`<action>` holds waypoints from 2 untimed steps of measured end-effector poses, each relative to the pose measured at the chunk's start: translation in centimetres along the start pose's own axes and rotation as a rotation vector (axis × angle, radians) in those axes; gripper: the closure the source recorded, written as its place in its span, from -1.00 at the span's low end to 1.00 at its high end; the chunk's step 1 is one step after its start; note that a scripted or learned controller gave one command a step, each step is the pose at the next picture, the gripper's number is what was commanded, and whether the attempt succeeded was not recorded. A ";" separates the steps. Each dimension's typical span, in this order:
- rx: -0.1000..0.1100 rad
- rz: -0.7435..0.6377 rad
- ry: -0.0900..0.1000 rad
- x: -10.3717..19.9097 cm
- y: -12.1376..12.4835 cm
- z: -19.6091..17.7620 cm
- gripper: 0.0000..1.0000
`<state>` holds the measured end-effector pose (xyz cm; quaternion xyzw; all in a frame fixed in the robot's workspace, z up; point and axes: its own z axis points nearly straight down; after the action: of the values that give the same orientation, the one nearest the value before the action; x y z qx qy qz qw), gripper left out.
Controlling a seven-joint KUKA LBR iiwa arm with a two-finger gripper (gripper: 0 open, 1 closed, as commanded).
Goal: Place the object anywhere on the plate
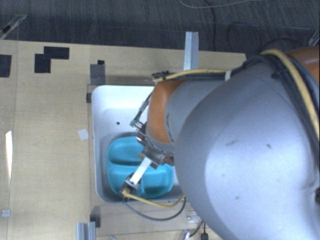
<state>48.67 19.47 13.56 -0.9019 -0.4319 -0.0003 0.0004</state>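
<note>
A turquoise plate (121, 158) with a ridge across its middle lies in the near half of the left white bin (102, 115). My gripper (151, 155) hangs low over the plate's right part, below the orange band of the wrist. The grey arm covers the plate's right edge and whatever is under the gripper.
The arm's big grey body fills the right side and hides the right bin. Metal posts (191, 50) stand at the bin's corners. Black shapes (50, 58) are marked on the wooden bench at the far left. The bin's far half shows bare white floor.
</note>
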 end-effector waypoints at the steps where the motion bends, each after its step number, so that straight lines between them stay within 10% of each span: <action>1: -0.020 0.199 0.036 1.6 0.5 2.7 1.00; 2: -0.037 0.190 0.072 2.9 0.5 2.6 -1.00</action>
<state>50.87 21.43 10.98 -0.9380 -0.3441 -0.0406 -0.0007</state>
